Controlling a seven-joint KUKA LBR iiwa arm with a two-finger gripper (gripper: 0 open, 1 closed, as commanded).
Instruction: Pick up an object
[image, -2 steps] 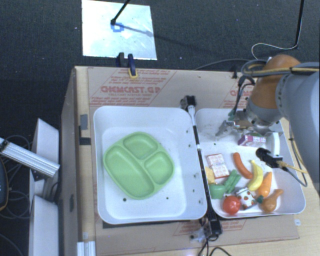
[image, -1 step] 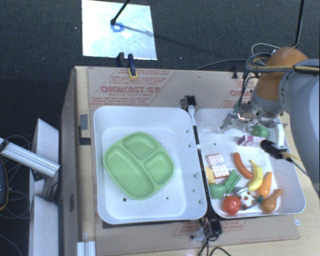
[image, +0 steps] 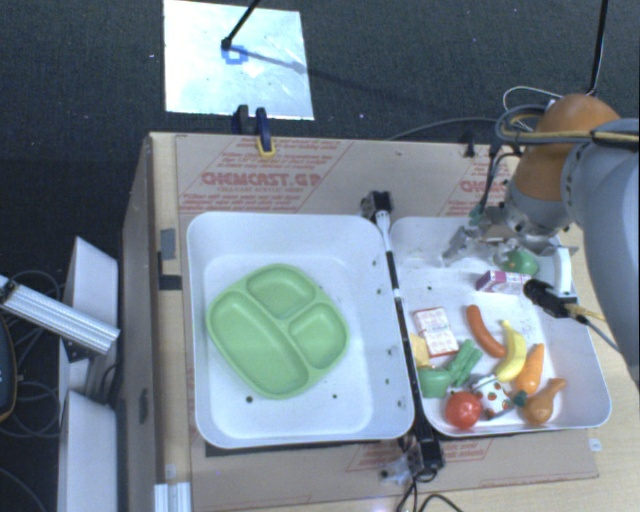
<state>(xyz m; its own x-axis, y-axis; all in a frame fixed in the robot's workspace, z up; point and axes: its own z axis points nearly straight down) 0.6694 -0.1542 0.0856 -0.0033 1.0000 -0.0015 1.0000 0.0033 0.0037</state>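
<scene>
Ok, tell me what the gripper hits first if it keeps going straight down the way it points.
Probably bare bin floor: the gripper points down over the right bin, near its far end. The toy food lies nearer the camera. Depth is hard to judge.

Dark carpet (image: 420, 60); shiny sheet (image: 238, 60), perhaps foil.

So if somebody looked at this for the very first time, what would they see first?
Probably the big green plate with three sections, sitting alone in the left bin. Next, the bright heap of toy food at the near end of the right bin: a yellow banana, a red tomato and an orange carrot. The grey arm with its orange band leans in over that bin's far end.
</scene>
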